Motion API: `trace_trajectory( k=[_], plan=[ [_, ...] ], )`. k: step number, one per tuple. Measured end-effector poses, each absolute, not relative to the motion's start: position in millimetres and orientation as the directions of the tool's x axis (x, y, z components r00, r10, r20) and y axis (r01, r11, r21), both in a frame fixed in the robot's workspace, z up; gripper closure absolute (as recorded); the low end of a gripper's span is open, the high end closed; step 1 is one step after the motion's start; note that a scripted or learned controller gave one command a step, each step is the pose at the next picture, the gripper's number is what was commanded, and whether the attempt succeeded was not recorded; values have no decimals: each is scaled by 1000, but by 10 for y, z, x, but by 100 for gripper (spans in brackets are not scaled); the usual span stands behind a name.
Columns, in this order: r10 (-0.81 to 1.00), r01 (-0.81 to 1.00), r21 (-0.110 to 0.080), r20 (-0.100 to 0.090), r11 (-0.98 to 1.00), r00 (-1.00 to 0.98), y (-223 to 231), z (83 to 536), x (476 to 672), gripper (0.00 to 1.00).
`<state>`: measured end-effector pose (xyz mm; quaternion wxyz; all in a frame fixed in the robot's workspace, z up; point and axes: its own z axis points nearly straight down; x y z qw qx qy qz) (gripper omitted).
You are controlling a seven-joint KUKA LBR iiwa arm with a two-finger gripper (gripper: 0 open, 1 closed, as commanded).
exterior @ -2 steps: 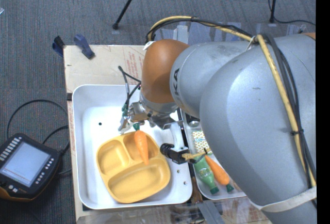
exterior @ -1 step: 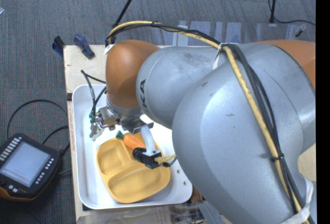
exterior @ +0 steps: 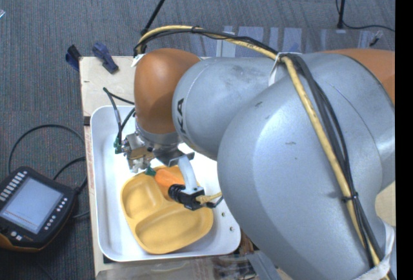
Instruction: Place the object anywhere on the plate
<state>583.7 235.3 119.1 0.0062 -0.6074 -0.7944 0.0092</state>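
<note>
- Presently, the yellow plate (exterior: pixel 164 220) lies in the white bin (exterior: pixel 106 208), nearest the camera, ready to receive.
- The orange object (exterior: pixel 169 176) sits at the plate's far rim, touching it.
- The gripper (exterior: pixel 143 157) hangs just beyond; whether its fingers are spread I cannot tell.
- Farthest, blue clamps (exterior: pixel 103 57) rest on the table (exterior: pixel 119 88).

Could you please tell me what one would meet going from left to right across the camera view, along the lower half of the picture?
Handheld control screen → white bin → yellow plate → grey arm.
</note>
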Motion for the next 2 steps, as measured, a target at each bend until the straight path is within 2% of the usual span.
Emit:
trace_trajectory(
  k=[1,2],
  plan=[
    [951,951,-7,0,309,-309,2329,1485,6434,100],
    [951,951,-9,-1,310,-310,2333,1476,6429,0]
  ],
)
